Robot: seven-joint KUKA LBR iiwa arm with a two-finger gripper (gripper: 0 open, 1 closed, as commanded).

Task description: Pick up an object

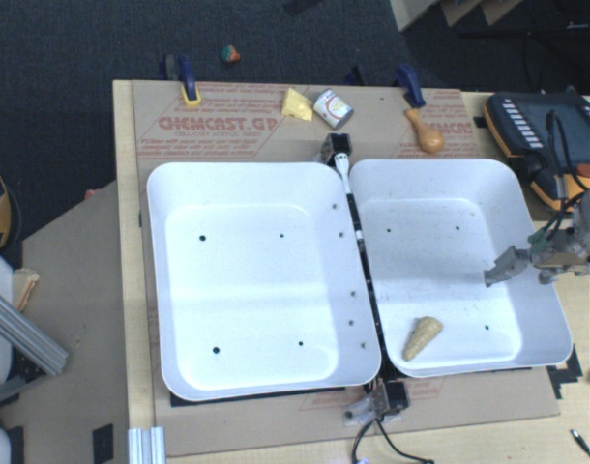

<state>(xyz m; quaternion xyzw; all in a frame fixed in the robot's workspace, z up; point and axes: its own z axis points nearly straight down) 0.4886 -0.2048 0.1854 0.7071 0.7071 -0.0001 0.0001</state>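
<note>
We see a tan cone-shaped obj [422,336] near the right bin's [440,177] front edge; end effector [508,267] at its right wall, grip state unclear.

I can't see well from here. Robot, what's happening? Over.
Gripper low over right bin, holding nothing. Tan cone lying near front wall, apart from gripper. Path clear.

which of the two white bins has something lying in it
The right bin: a tan cone-shaped object lies near its front edge. The left bin shows just bare white floor.
</note>
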